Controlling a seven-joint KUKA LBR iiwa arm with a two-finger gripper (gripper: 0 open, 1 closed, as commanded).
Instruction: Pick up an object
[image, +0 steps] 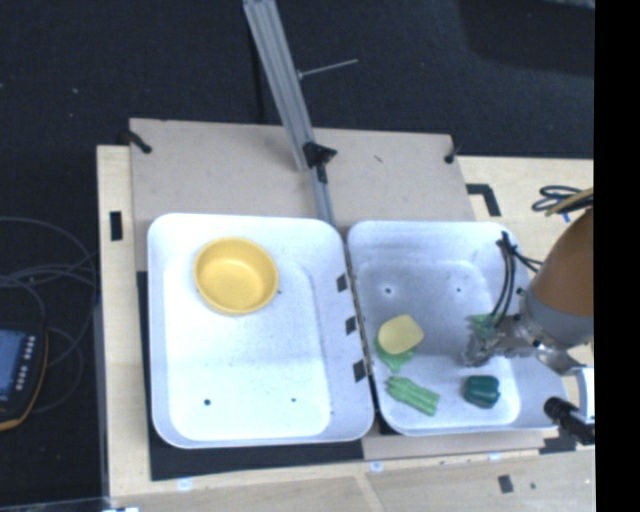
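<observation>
In the right bin (420, 250) lie a pale yellow rounded object (400, 334), a light green ridged piece (414, 395) near the front edge, and a dark green block (481, 390) at the front right. My gripper (479, 348) reaches in from the right and hangs low over the bin floor, just above and behind the dark green block. A small green thing (482, 323) shows right beside the gripper. In the left bin (250, 400) a yellow bowl (236, 275) sits at the back left.
A grey metal pole (288, 90) slants from the top down to the seam between the bins. Cables (512, 280) trail along the arm at the right bin's far right wall. The bins rest on a beige board (380, 170).
</observation>
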